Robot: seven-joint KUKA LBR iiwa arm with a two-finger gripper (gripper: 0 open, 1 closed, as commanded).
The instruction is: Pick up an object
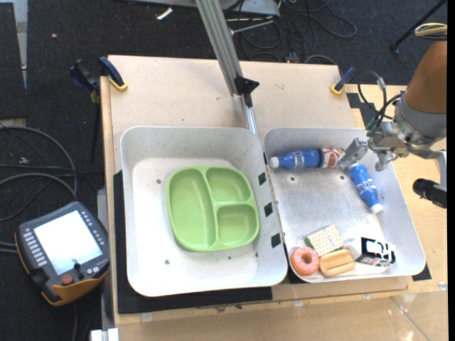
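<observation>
My gripper (367,158) hangs over the upper right part of the right bin (323,204), its two fingers spread open with nothing between them. Just below it lies a small blue bottle (364,182), white cap pointing toward the front right. A larger blue bottle (306,159) with a red and white label lies on its side to the gripper's left, along the bin's back wall. At the front of this bin sit a pink donut (306,260), a tan sponge-like square (325,239), a bread roll (337,263) and a black-and-white item (377,250).
The left bin (142,190) holds a green divided plate (213,208). A metal pole (224,41) slants down to the ridge between the bins. A teach pendant (62,251) lies on the floor at the left. Clamps sit at the bench's back corners.
</observation>
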